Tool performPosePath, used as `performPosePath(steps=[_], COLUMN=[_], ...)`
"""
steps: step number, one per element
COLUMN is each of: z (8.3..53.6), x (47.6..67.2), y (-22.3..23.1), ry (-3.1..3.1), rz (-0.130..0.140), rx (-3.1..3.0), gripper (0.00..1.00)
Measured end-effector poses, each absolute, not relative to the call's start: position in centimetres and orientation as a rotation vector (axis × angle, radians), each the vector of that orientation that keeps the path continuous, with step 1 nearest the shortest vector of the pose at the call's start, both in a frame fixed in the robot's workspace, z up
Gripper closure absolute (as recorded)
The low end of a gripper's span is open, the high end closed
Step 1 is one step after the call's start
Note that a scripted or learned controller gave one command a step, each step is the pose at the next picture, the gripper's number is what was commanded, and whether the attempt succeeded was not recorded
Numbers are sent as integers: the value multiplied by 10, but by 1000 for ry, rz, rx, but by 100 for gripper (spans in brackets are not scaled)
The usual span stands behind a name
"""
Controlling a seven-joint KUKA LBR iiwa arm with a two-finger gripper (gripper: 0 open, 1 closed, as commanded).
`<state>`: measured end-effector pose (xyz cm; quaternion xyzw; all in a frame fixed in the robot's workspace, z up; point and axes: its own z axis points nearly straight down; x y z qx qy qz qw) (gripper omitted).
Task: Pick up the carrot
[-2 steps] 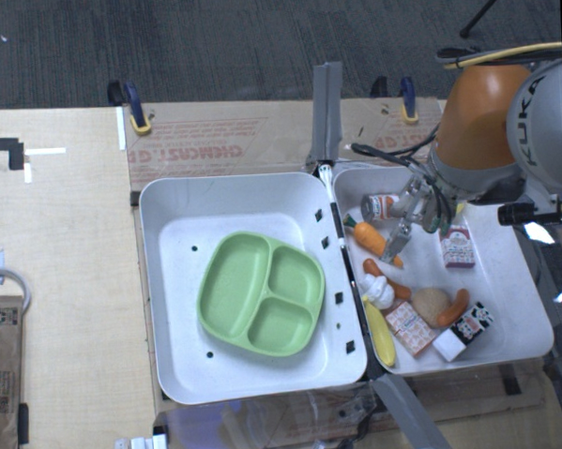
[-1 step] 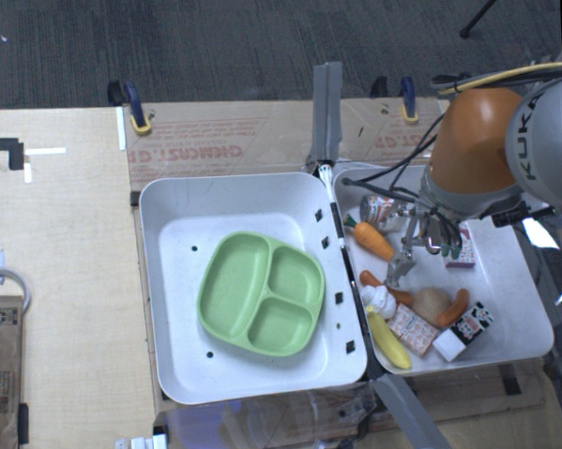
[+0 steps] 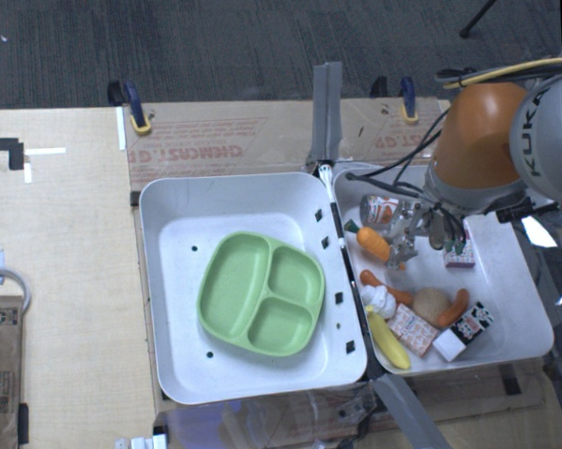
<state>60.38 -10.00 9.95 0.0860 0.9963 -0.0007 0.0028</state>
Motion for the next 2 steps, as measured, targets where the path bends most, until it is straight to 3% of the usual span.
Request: performPosePath(steps=[1,2], z=[126,99], x=[549,605], y=[-107,-99], ry=[3141,3136], rz=[1,0], rx=[98,158], gripper=[100,100])
